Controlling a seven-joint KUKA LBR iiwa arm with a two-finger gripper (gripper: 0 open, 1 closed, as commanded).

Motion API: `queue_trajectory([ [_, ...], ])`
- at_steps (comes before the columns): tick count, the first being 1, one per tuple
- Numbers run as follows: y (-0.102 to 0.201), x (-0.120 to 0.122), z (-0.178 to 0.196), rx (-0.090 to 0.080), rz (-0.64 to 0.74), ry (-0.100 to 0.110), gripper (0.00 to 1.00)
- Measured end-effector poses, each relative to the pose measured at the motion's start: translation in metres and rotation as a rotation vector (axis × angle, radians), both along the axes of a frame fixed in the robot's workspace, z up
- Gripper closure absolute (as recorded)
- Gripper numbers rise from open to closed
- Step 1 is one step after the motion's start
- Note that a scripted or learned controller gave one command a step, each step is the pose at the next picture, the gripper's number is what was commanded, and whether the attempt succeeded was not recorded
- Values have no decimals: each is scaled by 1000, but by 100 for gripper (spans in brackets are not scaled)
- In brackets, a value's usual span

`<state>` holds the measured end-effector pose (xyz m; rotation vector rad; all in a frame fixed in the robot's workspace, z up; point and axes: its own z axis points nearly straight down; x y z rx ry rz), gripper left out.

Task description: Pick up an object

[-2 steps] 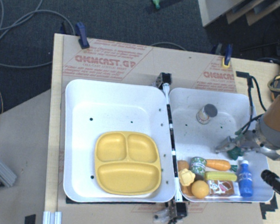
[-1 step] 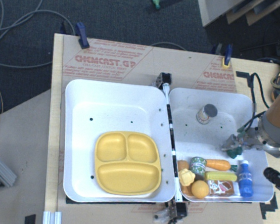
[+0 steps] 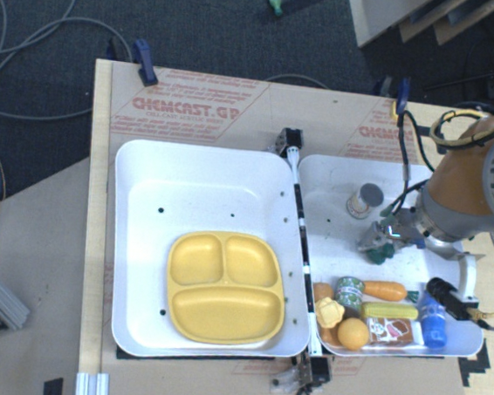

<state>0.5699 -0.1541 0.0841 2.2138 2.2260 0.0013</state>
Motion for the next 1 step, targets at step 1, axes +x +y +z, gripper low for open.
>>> queue_trajectory([
  [1, 41, 41, 127, -1, 2, -15, 100],
])
